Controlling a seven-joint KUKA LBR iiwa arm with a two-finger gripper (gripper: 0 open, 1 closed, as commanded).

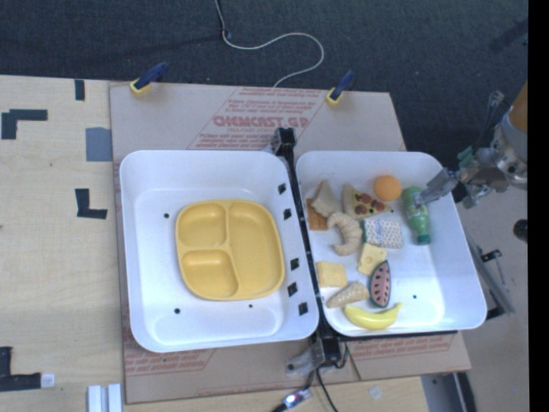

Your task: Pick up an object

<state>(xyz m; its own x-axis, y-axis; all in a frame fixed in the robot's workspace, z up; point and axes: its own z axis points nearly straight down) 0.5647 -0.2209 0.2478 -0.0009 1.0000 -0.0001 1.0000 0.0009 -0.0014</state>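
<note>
A: Where is the pincer point(437, 187) seen?
B: At the right bin's point(446, 303) far right edge, beside the green bottle point(418, 217); its state cannot be told.
A: Open room?
B: Bare floor is left along that bin's right side.

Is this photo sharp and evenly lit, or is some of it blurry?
Camera view: light is soft and even, with faint shadows under the yellow plate; the white bins look bright, nearly washed out; the claw at right is slightly blurred.

A robotics lab: clamped cardboard sheet point(257, 123) (taped bench markers) under bins point(137, 230).
</note>
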